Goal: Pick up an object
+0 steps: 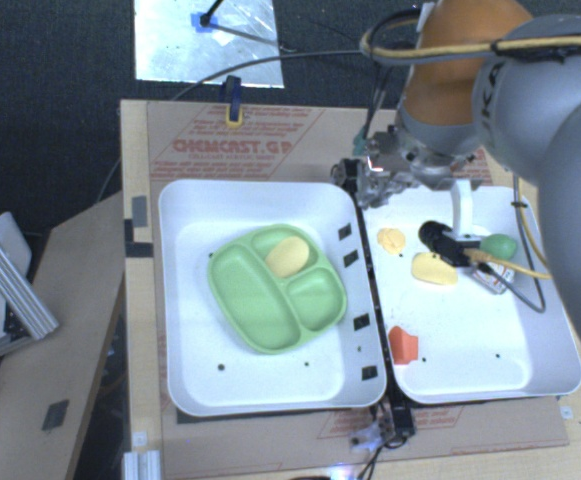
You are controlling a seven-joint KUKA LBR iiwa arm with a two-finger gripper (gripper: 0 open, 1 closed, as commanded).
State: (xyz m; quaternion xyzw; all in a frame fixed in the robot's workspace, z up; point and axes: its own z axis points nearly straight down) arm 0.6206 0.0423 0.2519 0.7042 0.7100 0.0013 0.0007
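Fig.: slanted overhead view of a bench w/ two white bins. The gripper hangs over the far end of the divider btw. the left bin and the right bin. Whether it is open or closed cannot be told from this angle, and nothing is seen held. Objs. in right bin: yellow lump, approx. mid-bin, long axis left–right w/ its right end dipping slightly toward the front; green oval, just right of it and a little farther back, long axis also approx. left–right; pale yellow bit, near the divider, roundish, no clear axis; orange block, toward the front and close to the divider, long axis approx. front–back. Left bin: green plate, 3 compartments, its long compartment running far-left to near-right; a yellow oval lies in the far small compartment, long axis tilted near-left to far-right. Writing: the brown board under the bins reads "CHEMCAST GP" in red at its far end; smaller red print nearby is too small to read.
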